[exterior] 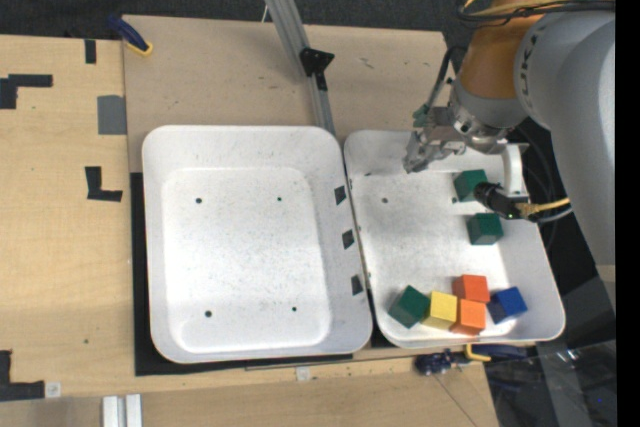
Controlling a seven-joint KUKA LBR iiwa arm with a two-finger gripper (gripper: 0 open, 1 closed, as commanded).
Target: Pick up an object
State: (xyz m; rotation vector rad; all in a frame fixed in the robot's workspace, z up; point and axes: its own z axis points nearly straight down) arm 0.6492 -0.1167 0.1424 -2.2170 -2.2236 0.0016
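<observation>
The right bin (400, 245) holds several small blocks. Two dark green blocks lie near its right wall, one (469, 184) above the other (485, 229). A cluster sits at the front: a green block (408, 306), a yellow block (443, 308), two orange blocks (471, 300) and a blue block (508, 303). My gripper (420, 155) hangs over the far end of the right bin, left of the upper green block, with nothing seen between its fingers.
The left bin (245, 240) lies beside the right one. A slanted metal pole (285, 0) crosses the bench behind the bins. The grey arm (560, 75) with its orange band fills the upper right.
</observation>
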